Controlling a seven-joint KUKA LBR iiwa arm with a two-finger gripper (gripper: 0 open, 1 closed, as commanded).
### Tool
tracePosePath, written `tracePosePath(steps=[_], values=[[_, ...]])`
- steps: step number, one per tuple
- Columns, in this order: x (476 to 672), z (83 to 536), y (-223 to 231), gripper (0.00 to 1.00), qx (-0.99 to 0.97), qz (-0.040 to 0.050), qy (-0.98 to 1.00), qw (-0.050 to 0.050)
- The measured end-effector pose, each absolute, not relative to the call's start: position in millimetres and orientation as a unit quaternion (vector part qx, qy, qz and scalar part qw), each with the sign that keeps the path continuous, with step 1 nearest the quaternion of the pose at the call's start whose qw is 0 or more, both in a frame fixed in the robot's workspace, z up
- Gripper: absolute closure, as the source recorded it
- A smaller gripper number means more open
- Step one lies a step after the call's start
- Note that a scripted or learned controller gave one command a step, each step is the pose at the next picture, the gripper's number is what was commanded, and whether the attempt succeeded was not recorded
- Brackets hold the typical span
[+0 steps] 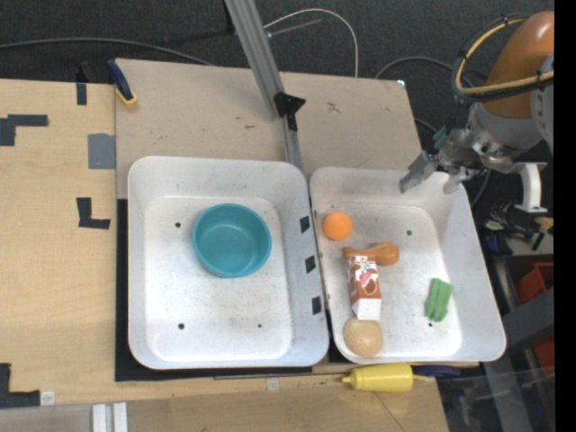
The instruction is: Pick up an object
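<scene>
over the far right corner of the right bin (468, 241), you will find the fingers (432, 174) hanging above the rim, with nothing between them. the two fingers stand a little apart, pointing down and toward the bin's far wall. the arm (508, 88) reaches in from the desk's right edge, its orange band above the wrist.

progress: judge the task as not yet begun in effect. no object is lifted and none is touched. every candidate lies on the bin floor. what is left is the whole sequence: choose an object, descend, close, raise.

candidates in the right bin:
- an orange ball (337, 226), near the bin's left wall toward the far side.
- a brown piece (376, 254), just beside the ball, touching the top of a small carton (364, 288).
- a tan ball (363, 337), at the carton's near end, close to the bin's near rim.
- a green block (438, 299), by itself toward the right wall, well apart from the others.

the orange ball is the nearest candidate to the fingers, but the green block has the most free room around it.

the left bin (144, 241) carries a teal bowl (232, 239), standing upright left of centre.

surface and room: both bins are white and speckled, and sit on a pale wooden desk (54, 241). a yellow bottle (382, 378) lies on the desk against the right bin's near rim. a metal post (256, 43) slants across the far side. cables lie on the dark floor beyond.
</scene>
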State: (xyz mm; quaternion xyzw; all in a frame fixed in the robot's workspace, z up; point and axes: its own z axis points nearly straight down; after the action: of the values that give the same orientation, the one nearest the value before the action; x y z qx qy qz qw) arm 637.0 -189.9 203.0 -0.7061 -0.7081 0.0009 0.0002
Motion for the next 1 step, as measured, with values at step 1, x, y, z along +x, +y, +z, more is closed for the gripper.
tracePosePath(steps=[1], values=[[636.9,203.0,-190.0,0.0,-0.706,0.0011,-0.708,0.0]])
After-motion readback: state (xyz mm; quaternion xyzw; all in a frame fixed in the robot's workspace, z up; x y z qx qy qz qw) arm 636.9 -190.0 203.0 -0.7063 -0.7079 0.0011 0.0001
